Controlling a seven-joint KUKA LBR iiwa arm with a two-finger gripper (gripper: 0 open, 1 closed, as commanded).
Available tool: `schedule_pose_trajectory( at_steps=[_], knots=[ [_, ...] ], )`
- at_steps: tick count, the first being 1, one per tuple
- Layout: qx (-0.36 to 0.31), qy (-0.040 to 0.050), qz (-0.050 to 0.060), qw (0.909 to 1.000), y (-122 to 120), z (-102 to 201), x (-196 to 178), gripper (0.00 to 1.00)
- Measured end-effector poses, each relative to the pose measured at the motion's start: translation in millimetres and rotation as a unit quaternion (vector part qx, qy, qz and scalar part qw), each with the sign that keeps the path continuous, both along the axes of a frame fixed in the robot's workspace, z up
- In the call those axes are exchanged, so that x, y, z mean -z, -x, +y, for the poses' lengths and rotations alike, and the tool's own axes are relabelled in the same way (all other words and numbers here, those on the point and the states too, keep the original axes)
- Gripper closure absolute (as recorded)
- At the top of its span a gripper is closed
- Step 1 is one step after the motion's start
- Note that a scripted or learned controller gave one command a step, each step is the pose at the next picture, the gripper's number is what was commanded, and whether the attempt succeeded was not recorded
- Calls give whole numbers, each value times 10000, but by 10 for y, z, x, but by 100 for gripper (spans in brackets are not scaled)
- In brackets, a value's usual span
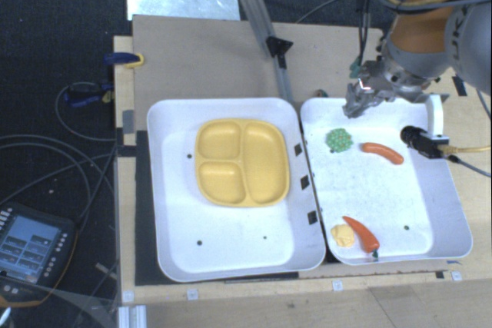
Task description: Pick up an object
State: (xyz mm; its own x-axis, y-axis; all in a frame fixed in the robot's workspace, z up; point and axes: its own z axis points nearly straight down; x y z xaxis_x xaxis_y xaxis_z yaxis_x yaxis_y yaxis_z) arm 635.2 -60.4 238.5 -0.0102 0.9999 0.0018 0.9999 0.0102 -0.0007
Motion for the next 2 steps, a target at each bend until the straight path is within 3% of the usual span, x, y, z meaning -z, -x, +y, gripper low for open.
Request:
schedule_pose_trajectory(
  at_steps=[2],
  knots=[
    [-4, -5, -6, 10000, 340, 1060, -56, 100]
  ],
)
